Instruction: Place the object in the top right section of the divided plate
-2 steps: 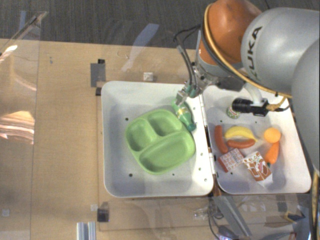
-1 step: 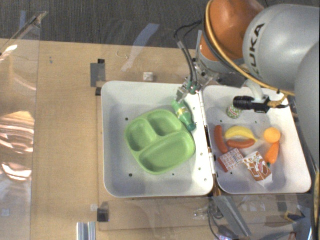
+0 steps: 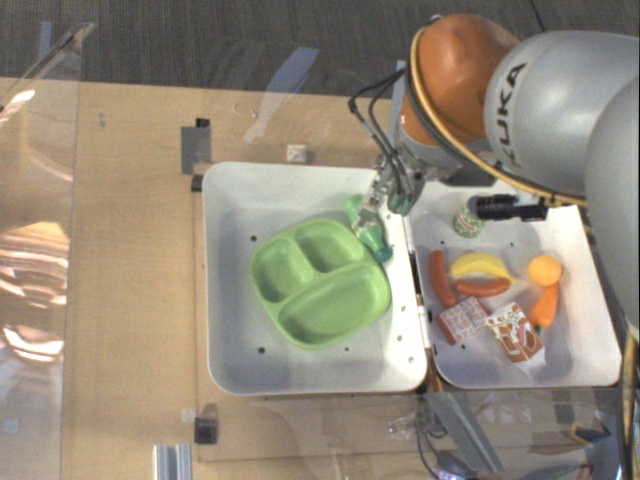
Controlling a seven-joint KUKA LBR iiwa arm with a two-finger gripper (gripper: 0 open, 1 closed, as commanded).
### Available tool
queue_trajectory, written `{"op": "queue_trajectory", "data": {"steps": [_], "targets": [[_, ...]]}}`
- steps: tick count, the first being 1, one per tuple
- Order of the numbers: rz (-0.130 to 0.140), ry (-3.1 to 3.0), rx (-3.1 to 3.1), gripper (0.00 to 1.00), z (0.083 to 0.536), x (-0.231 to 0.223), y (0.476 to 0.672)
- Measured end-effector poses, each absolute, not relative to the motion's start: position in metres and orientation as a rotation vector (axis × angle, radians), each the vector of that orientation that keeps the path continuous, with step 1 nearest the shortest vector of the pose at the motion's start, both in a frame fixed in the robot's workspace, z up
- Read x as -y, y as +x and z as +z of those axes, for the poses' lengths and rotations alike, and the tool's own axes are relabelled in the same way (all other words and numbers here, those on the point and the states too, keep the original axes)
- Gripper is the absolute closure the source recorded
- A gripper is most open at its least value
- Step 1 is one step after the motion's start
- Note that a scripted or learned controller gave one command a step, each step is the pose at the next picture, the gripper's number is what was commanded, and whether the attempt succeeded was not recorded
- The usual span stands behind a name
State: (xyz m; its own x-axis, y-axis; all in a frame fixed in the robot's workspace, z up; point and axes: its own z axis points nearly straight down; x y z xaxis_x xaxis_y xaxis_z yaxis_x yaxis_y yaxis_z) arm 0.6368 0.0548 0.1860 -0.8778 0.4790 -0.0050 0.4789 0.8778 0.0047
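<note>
A light green divided plate [image 3: 318,283] lies in the left bin [image 3: 235,358], with two small sections at its top and one large section below. A small dark green object [image 3: 374,236] sits at the plate's upper right rim, partly over the top right section. My gripper [image 3: 388,200] hangs directly above that object, at the wall between the two bins. The wrist hides the object's upper end, so contact cannot be judged.
The right bin [image 3: 590,358] holds a banana [image 3: 478,265], two red sausages [image 3: 438,276], an orange [image 3: 545,270], a carrot [image 3: 543,308], two red-and-white packets [image 3: 515,333] and a small round item [image 3: 467,221]. A small white cube [image 3: 295,153] lies on the bench behind the left bin.
</note>
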Motion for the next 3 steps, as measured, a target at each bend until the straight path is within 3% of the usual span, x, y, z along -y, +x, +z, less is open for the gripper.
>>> {"op": "queue_trajectory", "data": {"steps": [1,2,3], "targets": [[0.005,0.303,-3.120,1.00,0.186,-0.070,0.635],[0.005,0.303,-3.120,0.00,0.186,-0.070,0.635],[0.012,0.302,-3.110,1.00,0.199,-0.072,0.638]]}}
